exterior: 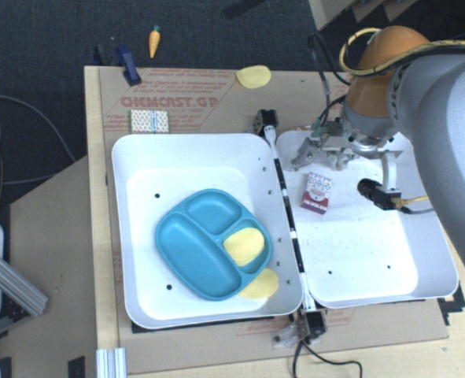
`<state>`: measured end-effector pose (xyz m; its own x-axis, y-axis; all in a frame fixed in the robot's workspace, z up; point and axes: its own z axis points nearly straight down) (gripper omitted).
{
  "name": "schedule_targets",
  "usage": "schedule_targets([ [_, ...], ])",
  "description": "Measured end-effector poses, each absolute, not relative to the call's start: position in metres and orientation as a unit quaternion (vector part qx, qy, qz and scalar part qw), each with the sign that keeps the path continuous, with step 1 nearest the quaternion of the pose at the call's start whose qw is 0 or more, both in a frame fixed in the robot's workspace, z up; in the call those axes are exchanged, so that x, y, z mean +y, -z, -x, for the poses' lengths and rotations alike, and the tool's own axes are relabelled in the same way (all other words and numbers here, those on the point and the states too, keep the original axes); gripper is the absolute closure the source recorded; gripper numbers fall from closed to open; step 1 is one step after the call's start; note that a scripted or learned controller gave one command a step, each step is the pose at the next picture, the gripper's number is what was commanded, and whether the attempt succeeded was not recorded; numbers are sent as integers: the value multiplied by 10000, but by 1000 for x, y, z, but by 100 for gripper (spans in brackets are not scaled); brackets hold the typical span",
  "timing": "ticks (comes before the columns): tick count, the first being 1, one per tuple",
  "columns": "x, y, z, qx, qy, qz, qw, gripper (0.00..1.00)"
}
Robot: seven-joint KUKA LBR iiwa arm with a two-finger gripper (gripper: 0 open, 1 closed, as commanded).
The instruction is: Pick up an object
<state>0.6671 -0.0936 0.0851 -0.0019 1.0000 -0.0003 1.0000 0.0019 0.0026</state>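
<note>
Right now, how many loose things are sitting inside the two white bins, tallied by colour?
Blue: 1, the divided plate in the left bin
Yellow: 2, one piece on the plate, one piece beside it on the bin floor
Red and white: 1, the small carton in the right bin
Total: 4

The right bin (pixel 374 266) has bare floor across its near half, with just 1 small red-and-white box (pixel 317 193) near the divider at its far end. In the left bin (pixel 138 172), a blue divided plate (pixel 197 246) with 2 yellow pieces fills the centre, leaving open floor along the far and left walls.
</note>
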Motion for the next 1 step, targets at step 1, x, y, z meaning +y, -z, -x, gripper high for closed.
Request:
schedule_targets([
  [1,-96,-84,-605,7068,6,-7074,-10,0],
])
